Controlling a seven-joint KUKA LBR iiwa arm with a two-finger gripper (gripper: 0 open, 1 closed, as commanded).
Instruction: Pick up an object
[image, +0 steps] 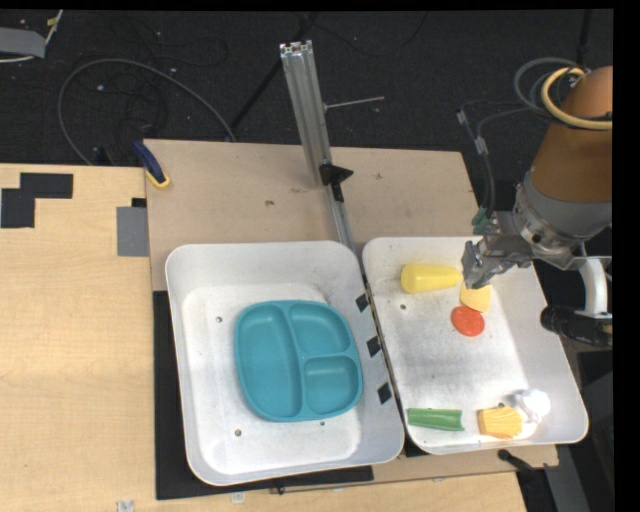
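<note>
In the right bin (440, 385) lie a yellow cylinder-shaped toy (429, 277), a small yellow piece (477, 298), a red-orange round piece (467, 321), a green bean-shaped piece (435, 419) and a yellow corn-like piece (500, 423) beside a white lump (533, 405). My gripper (478, 268) hangs low over the bin's upper right part, between the yellow cylinder and the small yellow piece. Its dark fingertips sit just above the small yellow piece. Nothing is visibly between the fingers.
The left bin (195, 290) holds a teal divided plate (298, 358). A metal post (308, 110) stands behind the bins. The arm's grey and orange body (575, 160) fills the upper right. A light wooden board (70, 330) lies to the left.
</note>
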